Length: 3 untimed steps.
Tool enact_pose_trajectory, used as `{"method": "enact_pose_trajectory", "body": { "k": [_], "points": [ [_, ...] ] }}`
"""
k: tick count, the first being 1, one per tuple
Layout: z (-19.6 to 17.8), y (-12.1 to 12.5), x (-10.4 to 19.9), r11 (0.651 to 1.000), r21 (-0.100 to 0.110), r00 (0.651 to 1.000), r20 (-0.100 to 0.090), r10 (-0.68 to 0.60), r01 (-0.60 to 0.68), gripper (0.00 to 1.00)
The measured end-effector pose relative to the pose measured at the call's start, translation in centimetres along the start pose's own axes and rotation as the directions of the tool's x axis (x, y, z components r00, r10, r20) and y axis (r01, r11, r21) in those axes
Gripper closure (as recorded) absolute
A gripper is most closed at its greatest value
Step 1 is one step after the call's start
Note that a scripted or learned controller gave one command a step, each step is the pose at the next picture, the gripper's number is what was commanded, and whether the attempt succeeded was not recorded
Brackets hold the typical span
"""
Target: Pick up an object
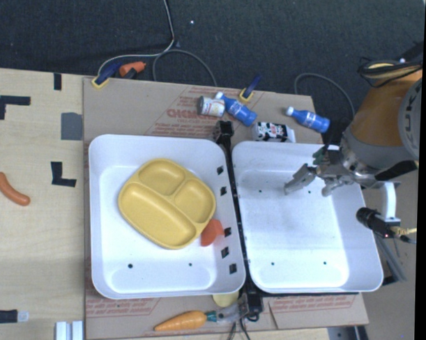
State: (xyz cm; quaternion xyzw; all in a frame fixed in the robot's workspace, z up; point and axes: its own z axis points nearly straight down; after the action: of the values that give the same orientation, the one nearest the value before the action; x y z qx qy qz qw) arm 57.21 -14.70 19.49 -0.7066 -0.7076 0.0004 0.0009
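Note:
A yellow divided plate (167, 202) lies in the left bin (100, 217). A small orange-red object (211, 233) rests against the plate's right edge. My gripper (312, 184) hangs over the upper part of the right bin (300, 273), at the end of the grey arm with the orange band (386, 112). Its two fingers (297, 180) are spread apart with nothing between them.
On the cardboard behind the bins lie a blue bottle (240, 111), another blue bottle (309, 120), a white bottle (212, 105) and a small black-and-white pack (273, 132). A toy carrot (180, 321) lies in front of the bins. A sausage (12, 189) rests at far left.

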Motion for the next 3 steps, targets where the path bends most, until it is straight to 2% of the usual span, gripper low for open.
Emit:
{"method": "enact_pose_trajectory", "body": {
  "k": [1, 2, 3],
  "points": [
    [11.5, 1.6, 5.1, 1.000, -0.004, 1.000, 0.003, -0.004, 0.004, 0.00],
    [10.9, 8.2, 5.3, 1.000, -0.007, 1.000, 0.002, -0.002, 0.002, 0.00],
    [10.9, 8.2, 5.3, 1.000, -0.003, 1.000, 0.002, 0.000, 0.000, 0.00]
  ]
}}
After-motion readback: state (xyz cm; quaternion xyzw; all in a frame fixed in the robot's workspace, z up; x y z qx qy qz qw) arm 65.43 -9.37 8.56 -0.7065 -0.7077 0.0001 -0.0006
